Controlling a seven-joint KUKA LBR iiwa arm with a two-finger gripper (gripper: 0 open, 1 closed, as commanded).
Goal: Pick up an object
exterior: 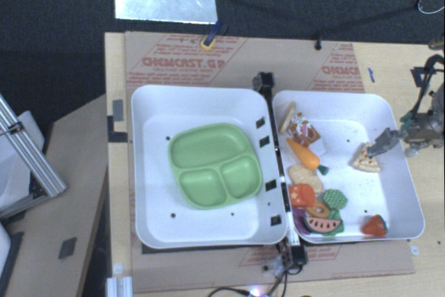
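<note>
The pincer (pixel 386 142) hung over the right bin (pixel 348 108), just right of the pizza slice (pixel 365 161); whether it gripped anything could not be told. The green tray (pixel 212 165) lay in the left bin (pixel 156 115).

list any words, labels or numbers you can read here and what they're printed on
"CHEMCAST GP" in red on the brown sheet under the bins, behind the left bin.
A second red print on the same sheet behind the right bin looks like the same brand, but it is partly covered and too blurred to read in full.
Smaller red lines around both prints are too small to read.
</note>
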